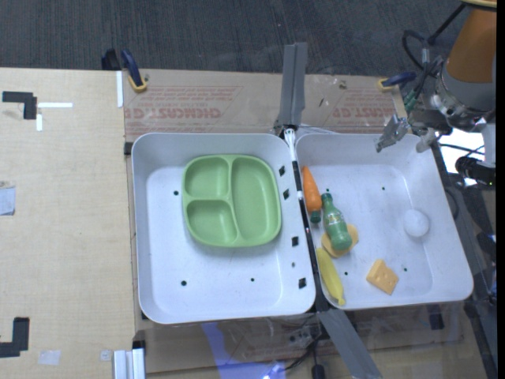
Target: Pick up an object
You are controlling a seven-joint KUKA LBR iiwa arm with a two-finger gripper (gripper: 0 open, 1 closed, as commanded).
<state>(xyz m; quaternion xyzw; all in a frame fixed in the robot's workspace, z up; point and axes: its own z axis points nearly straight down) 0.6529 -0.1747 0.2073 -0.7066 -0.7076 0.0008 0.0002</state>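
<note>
Pincer [406, 135] is hovering over the far right corner of the right bin [442, 290], its fingers spread and pinching nothing; the grey arm [473, 54] with its orange band is reaching in from the right edge above it. Objects are crowding the right bin's left wall: an orange carrot [311, 189] is lying along that wall, a green bottle [334, 226] is lying just beside it, and a yellow banana [331, 273] is stretching toward the near edge; a yellow cheese wedge [382, 277] is sitting near the front rim, and a white ball [417, 223] is resting toward the right wall; open floor is lying between the ball and the bottle. In the left bin [158, 290] a green divided plate [233, 200] is sitting, with bare room around it; the tabletop [55, 251] is spreading to the left.
</note>
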